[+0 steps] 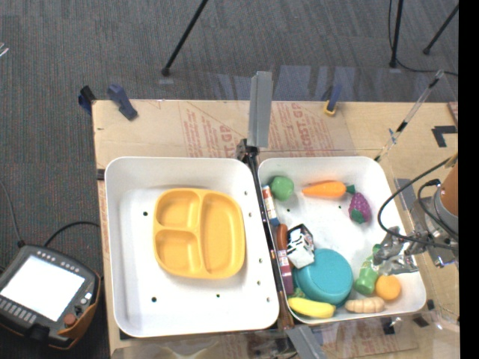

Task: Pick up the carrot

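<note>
Two white bins sit side by side on the bench: the left bin [123,193] bears a yellow divided tray [199,232], and the right bin [374,172] holds a scatter of toys. Largest among them is a teal bowl [326,277] in the near middle of that bin. Touching its left rim is a black-and-white cow figure [299,245]. The carrot [326,189] lies on its side toward the far wall, orange body pointing left and green top to the right, with a green ball [281,187] to its left and purple grapes [360,207] just beside it on the right. Along the near wall lie a yellow banana [312,307] and a tan piece [364,304], with a green bottle [367,279] and an orange ball [388,287] just beyond them. The gripper [394,256] hangs over the bin's near right corner, well apart from the carrot, directly above the green bottle; whether its fingers are spread or closed cannot be told, and nothing can be seen between them.
</note>
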Controlling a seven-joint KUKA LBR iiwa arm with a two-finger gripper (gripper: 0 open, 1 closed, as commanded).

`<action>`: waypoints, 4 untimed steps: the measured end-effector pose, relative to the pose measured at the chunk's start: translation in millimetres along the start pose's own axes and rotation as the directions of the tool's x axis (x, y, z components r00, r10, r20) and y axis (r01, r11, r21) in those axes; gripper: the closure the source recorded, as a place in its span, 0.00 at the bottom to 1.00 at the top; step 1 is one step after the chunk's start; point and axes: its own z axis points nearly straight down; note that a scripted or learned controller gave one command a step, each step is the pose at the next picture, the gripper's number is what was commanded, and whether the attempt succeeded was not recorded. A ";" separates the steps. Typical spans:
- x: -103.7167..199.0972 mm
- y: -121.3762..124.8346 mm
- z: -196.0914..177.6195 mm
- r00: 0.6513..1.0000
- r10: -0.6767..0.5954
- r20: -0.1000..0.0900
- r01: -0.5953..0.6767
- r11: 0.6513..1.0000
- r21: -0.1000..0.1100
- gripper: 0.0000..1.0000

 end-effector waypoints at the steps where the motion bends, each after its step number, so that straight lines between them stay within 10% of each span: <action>1: -13.2 -1.0 -42.8 0.924 -0.382 0.000 0.382 0.924 -0.003 1.00; 2: -23.6 -2.5 -97.3 0.803 -0.596 0.001 0.596 0.803 -0.004 1.00; 3: -22.7 -3.4 -96.6 0.805 -0.593 0.001 0.593 0.805 -0.005 0.00; 4: -29.3 -0.1 57.0 0.735 -0.678 0.006 0.678 0.735 -0.010 0.00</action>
